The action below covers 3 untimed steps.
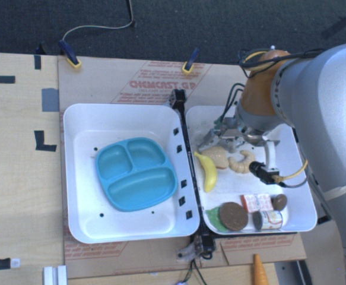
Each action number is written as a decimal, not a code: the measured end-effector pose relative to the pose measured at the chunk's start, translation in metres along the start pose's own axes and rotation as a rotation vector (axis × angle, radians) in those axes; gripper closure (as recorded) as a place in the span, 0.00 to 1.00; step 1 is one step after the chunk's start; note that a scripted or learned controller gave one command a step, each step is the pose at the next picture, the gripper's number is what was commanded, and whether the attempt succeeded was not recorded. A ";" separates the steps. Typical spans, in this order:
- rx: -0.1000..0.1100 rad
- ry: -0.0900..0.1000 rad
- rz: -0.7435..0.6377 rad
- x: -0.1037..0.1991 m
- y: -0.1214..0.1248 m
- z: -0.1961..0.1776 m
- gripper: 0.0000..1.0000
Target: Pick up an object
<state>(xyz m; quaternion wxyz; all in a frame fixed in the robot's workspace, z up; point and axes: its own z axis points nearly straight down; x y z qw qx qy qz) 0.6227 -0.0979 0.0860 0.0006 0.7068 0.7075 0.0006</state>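
The arm (303, 94) reaches in from the right and hangs over the far part of the right bin (306, 218), its orange band above the wrist. The gripper (223, 140) sits low above the bin floor, just beyond a pale beige lump (219, 157) and a yellow banana (208, 171); whether the claw is open or closed cannot be told from here, and nothing can be seen held in it. The banana lies near the bin's left wall, running from far to near, with the beige lump touching its far end. Just right of that lump lies a knobbly tan piece (240, 164). Nearer in the same bin rest a brown round disc (234, 215) over something green, a small red-and-white packet (257, 203), and a small brown object (279, 202) to the right. The left bin (78, 123) holds a blue divided plate (137, 174) lying flat near its middle.
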 end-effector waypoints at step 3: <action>-0.004 -0.002 -0.001 -0.005 -0.038 -0.010 1.00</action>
